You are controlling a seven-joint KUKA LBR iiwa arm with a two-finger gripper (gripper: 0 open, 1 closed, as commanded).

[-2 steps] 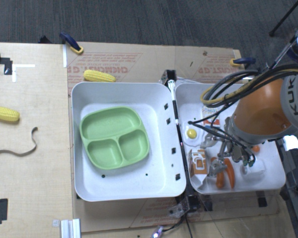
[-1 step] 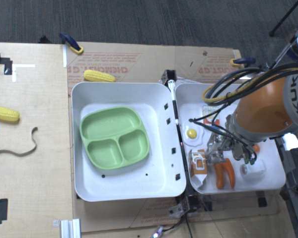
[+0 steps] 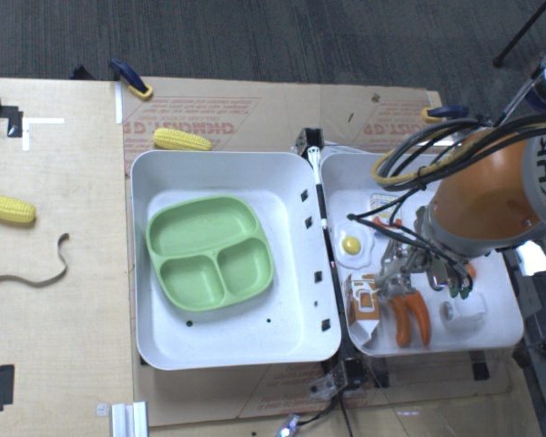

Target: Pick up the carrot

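The carrot [image 3: 410, 320] is orange and lies near the front of the right bin [image 3: 491, 330], pointing toward the front edge. My gripper [image 3: 403, 279] hangs just above the carrot's back end, under the orange band of the arm [image 3: 485, 197]. Cables and the wrist hide much of the gripper. Whether it touches the carrot cannot be made out.
A fried-egg toy [image 3: 350, 244] and an orange-and-white packet [image 3: 363, 300] lie left of the carrot in the right bin. The left bin [image 3: 291, 326] holds a green divided plate [image 3: 210, 253]. Two corn cobs [image 3: 181, 139] [image 3: 7, 209] lie on the bench.
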